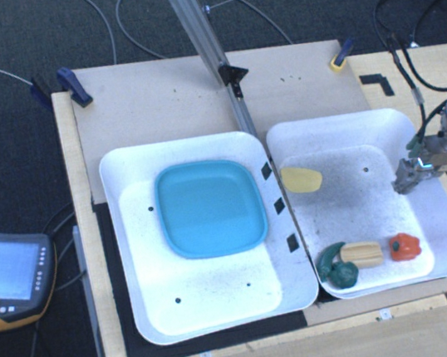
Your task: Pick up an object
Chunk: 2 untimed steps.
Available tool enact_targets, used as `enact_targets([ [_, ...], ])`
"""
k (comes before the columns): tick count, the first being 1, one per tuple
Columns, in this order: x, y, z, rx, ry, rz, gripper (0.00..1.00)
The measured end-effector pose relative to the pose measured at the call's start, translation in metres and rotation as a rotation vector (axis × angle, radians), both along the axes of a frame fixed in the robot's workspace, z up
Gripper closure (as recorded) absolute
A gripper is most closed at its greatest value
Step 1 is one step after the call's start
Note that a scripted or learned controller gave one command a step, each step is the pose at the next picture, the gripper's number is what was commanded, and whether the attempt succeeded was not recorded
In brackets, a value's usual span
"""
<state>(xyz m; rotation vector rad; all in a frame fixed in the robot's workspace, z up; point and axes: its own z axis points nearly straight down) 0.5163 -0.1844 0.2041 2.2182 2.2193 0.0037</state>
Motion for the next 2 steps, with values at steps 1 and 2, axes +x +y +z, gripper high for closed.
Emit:
enact_targets([
  [1, 0.007, 0.002, 0.061, 0.0, -0.002, 0.001, 1.0],
  [2, 0.018, 0.045, 0.063, 0.002, 0.003, 0.004, 1.0],
])
